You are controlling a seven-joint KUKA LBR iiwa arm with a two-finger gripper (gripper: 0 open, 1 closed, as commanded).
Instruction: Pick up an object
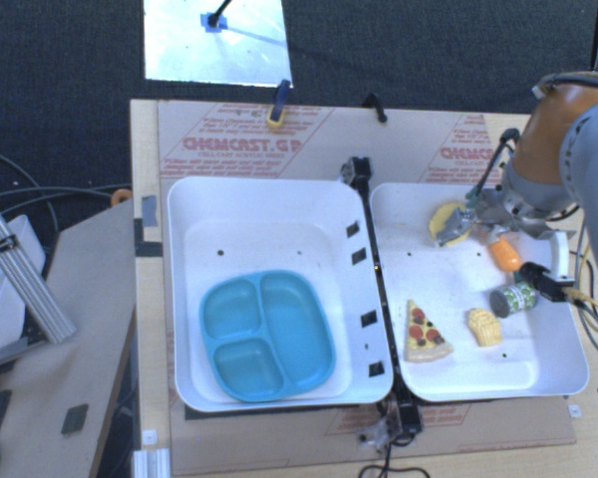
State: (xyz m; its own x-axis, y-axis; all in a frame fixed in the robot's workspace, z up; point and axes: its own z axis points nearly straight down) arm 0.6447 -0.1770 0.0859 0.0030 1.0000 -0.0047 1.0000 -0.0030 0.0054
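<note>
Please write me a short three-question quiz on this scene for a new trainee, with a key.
1. True or false: the blue divided tray lies in the left bin.
2. Which item lies nearest the divider between the bins? A) pizza slice B) small can C) orange piece
3. Fill in: the gripper is over the ____ item at the back of the right bin.

Key: 1 true; 2 A; 3 yellow.
</note>
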